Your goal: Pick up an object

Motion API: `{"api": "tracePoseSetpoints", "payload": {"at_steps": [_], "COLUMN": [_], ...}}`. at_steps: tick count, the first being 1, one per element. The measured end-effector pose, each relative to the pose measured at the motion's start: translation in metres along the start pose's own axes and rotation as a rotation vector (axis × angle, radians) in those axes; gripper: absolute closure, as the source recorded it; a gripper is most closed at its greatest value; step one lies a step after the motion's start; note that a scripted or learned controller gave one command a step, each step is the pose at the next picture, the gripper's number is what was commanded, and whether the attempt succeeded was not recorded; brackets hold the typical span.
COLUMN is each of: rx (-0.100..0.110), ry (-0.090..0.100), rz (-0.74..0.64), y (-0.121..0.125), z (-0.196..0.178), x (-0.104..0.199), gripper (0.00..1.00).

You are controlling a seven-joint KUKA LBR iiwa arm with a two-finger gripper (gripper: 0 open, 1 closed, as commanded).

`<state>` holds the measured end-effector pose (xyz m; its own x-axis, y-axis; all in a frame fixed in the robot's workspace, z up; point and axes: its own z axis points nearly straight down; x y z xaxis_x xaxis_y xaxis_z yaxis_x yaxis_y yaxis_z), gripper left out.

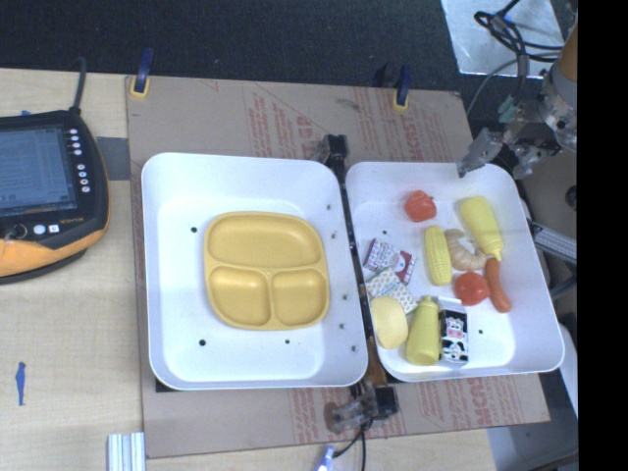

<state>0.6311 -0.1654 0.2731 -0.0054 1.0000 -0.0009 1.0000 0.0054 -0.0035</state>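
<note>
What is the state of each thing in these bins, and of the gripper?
yellow tray: flat in the left bin, compartments bare.
yellow bottle: lying down in the right bin.
milk carton: lying beside the yellow bottle.
corn cob: lying flat.
gripper: above the right bin's far edge, holding nothing.

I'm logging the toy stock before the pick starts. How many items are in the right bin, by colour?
Right bin:
Yellow: 4 (mustard bottle, corn cob, lemon, bottle)
Red or orange: 3 (tomato, tomato, carrot)
Printed packets and carton: 3
Beige: 1
Total: 11
</note>
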Motion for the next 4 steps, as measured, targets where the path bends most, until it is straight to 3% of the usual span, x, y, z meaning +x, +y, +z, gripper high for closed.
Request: {"api": "tracePoseSetpoints", "payload": {"at_steps": [1,2,3,4], "rx": [0.000,-0.001,0.002,-0.003], "ry": [0.003,0.001,0.000,0.001], "rz": [0.000,0.000,-0.001,0.003], "y": [-0.011,0.026,0.026,0.026], "z": [0.170,0.181,0.181,0.092], "x": [-0.014,0.020,0.037,-0.003], "gripper": [0.00,0.00,0.00,0.00]}}
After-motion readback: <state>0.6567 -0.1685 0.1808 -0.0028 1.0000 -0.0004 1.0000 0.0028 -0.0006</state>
